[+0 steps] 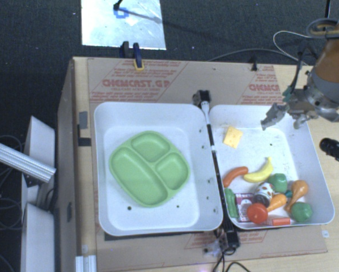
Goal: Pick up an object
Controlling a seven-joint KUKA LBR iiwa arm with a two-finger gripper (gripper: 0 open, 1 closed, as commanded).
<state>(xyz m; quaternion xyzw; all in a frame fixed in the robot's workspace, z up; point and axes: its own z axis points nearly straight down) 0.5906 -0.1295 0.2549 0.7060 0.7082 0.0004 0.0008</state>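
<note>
Nothing is picked up yet, by the look of it. The gripper (284, 115) hangs over the right bin's (317, 152) far edge, and I cannot tell how it is set. The cheese (233, 136) lies near that bin's far left corner; the banana (258, 172) and other toys crowd its near edge.

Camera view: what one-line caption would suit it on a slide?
Robot arm's gripper hovers over the right bin of toy food, beside a left bin holding a green divided plate.
</note>
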